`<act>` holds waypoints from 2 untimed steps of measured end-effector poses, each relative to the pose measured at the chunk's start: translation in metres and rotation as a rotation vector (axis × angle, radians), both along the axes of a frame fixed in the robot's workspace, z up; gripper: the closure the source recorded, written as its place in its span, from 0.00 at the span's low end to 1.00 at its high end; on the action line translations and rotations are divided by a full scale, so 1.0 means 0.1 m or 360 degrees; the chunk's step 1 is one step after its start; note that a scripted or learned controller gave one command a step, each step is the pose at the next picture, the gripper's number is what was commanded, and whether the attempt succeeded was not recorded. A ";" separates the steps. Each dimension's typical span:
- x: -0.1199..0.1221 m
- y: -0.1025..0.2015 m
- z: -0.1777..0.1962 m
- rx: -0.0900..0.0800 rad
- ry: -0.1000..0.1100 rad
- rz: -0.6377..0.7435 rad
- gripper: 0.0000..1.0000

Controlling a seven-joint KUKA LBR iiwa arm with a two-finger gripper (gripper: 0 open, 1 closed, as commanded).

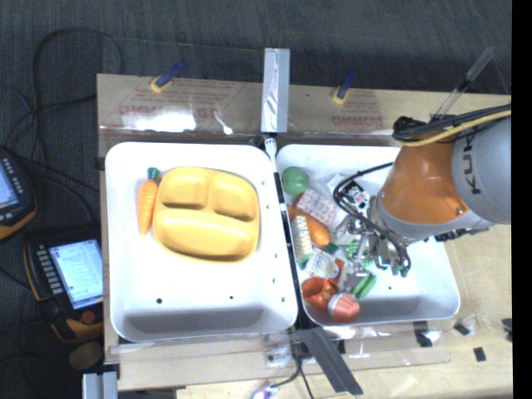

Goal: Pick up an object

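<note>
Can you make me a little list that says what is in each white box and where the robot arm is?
left bin: yellow divided tray, toy carrot beside the tray's left edge
right bin: pile of small items, including a green ball and an orange cup
arm: reaching in from the right
gripper: low over the pile in the right bin

Dark grey carpet floor, pale wooden bench, black cables at left, even overhead light
</note>
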State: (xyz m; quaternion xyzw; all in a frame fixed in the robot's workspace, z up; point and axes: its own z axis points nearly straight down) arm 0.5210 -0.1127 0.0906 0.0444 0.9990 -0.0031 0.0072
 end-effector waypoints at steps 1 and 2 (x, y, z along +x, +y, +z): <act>-0.11 0.10 0.01 -0.0009 -0.0015 0.0037 0.00; -0.09 0.14 0.00 0.0001 0.0000 -0.0037 0.00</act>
